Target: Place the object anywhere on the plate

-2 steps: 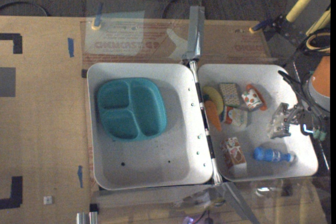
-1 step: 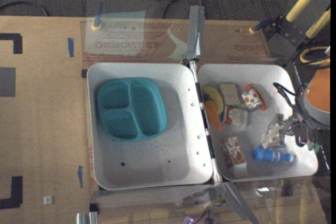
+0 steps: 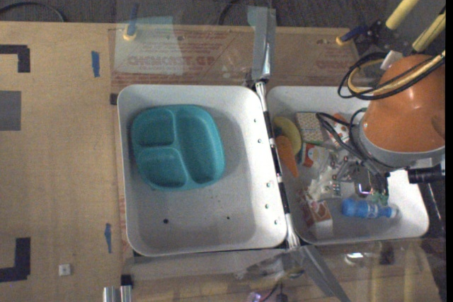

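A teal plate (image 3: 177, 146) with three compartments lies in the upper left part of the left bin (image 3: 205, 223). The right bin (image 3: 414, 219) holds several small objects: a yellow-green banana (image 3: 289, 131), an orange carrot (image 3: 287, 155), a speckled tan block (image 3: 307, 126), a blue bottle (image 3: 367, 209) lying on its side, and clear wrappers. My gripper (image 3: 352, 179) hangs low over the middle of the right bin, just above and left of the blue bottle, under the orange wrist band (image 3: 407, 109). The arm hides what lies beneath it.
A metal divider (image 3: 272, 166) separates the two bins. Cables (image 3: 368, 81) loop beside the arm at the upper right. A small red-and-white packet (image 3: 317, 212) lies near the right bin's front wall. The wooden bench (image 3: 56, 166) stretches to the left.
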